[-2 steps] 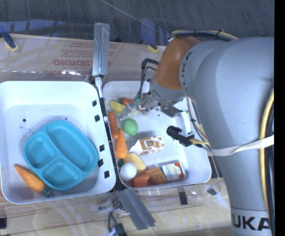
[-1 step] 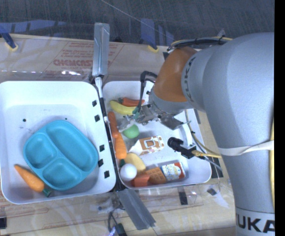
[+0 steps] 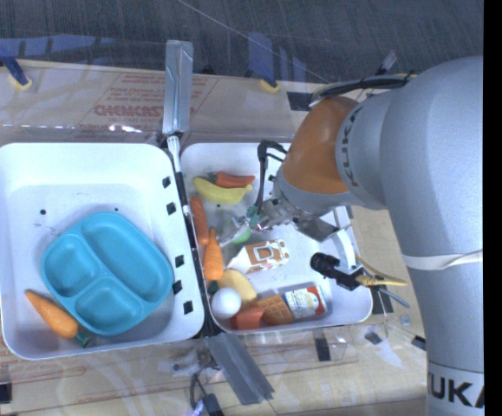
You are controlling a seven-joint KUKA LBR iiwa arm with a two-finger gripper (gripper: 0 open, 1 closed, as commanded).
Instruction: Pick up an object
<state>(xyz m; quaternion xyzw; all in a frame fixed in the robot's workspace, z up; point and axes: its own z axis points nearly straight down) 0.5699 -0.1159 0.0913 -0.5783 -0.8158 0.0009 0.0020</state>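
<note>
Left bin (image 3: 16, 232): a white shallow bin on the table, holding a blue divided plate (image 3: 106, 272) tilted toward its lower side.
Carrot in left bin (image 3: 51, 314): lay at the lower left corner, just beside the plate's edge.
Divider (image 3: 178, 94): a grey metal strip stood upright between the two bins at their upper end.
Right bin (image 3: 357, 306): white, crowded with small things along its left wall and lower side.
Left wall of right bin: two orange carrots (image 3: 209, 250) lay end to end, near a yellow banana (image 3: 218, 191) with a red piece (image 3: 234, 179) just above it.
Lower side: a white egg (image 3: 226, 302) touched a pale lemon-like piece (image 3: 238, 282); a bottle with a label (image 3: 296, 302) lay flat to their right.
Middle: a small printed carton (image 3: 266, 255) lay flat.
Tool (image 3: 259, 217): low over the middle of the right bin, just above the carton; whether it was wide or narrow I cannot tell.
Arm (image 3: 407, 154): grey with an orange band, reaching in from the right.
</note>
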